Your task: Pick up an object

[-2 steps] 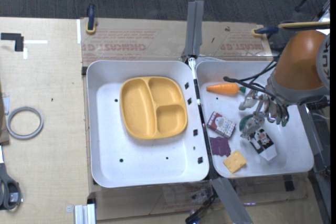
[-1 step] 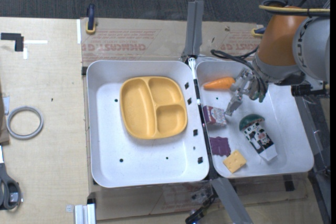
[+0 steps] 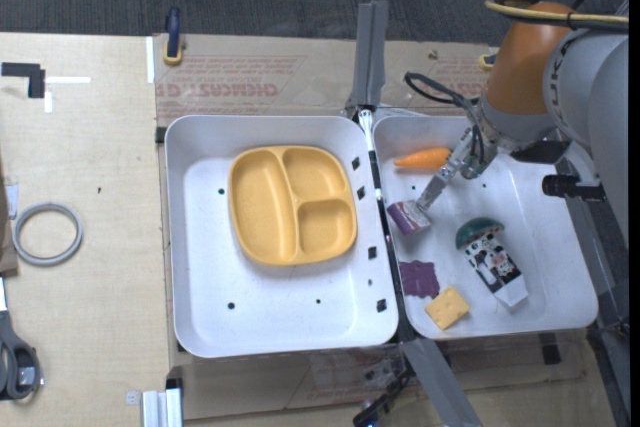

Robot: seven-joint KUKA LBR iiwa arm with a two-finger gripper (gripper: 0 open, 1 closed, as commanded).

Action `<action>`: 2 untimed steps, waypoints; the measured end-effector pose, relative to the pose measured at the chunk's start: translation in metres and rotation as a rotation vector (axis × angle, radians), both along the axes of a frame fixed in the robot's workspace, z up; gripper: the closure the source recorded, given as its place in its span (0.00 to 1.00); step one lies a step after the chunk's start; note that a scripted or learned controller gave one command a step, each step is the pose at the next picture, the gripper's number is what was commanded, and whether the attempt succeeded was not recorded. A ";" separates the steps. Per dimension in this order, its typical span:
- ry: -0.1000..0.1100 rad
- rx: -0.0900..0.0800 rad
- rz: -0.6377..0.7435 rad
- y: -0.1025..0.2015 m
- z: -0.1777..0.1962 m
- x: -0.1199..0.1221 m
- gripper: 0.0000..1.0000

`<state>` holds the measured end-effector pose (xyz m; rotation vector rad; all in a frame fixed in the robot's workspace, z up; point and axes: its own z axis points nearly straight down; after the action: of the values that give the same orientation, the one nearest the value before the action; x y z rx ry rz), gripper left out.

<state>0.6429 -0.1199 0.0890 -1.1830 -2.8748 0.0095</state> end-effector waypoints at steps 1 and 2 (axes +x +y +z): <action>-0.023 -0.011 0.003 -0.002 0.012 0.005 1.00; -0.036 -0.010 -0.076 0.059 0.104 0.001 1.00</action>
<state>0.6440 -0.0605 0.1929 -1.3061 -2.8616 0.0005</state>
